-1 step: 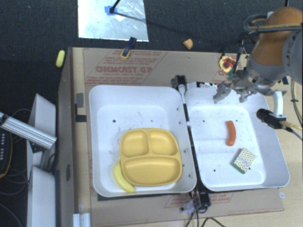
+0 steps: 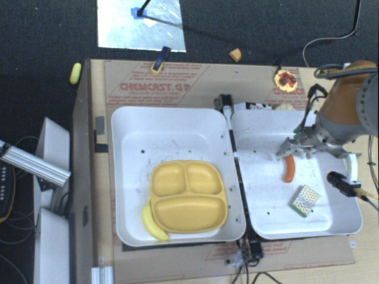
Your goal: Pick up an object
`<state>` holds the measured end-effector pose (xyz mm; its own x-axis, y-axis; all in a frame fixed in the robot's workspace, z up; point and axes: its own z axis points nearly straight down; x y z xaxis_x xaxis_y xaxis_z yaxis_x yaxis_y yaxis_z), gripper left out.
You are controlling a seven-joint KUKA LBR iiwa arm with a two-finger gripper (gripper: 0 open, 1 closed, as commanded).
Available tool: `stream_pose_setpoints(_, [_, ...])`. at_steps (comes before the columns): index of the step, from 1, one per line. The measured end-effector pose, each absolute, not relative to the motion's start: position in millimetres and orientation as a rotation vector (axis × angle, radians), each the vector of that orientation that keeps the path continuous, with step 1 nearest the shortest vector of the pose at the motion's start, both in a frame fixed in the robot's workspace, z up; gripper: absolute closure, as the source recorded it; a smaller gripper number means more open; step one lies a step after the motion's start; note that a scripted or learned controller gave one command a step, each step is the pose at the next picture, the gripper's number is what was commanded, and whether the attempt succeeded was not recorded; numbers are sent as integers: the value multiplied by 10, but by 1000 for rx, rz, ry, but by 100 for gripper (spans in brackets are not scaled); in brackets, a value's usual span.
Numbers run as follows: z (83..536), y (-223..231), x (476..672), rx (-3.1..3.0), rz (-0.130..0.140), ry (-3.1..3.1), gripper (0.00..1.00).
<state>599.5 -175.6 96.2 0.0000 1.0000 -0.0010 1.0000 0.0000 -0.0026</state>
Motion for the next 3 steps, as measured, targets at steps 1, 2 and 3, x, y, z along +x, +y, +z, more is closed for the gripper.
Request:
stream_pose_setpoints(1, [840, -1636, 5737, -2221, 0, -2222, 0])
stream_pose_setpoints(2, [950, -1637, 5747, -2221, -3, -2225, 100])
stream_pose_setpoints(3, [1856, -618, 5992, -2218, -6, -2228, 100])
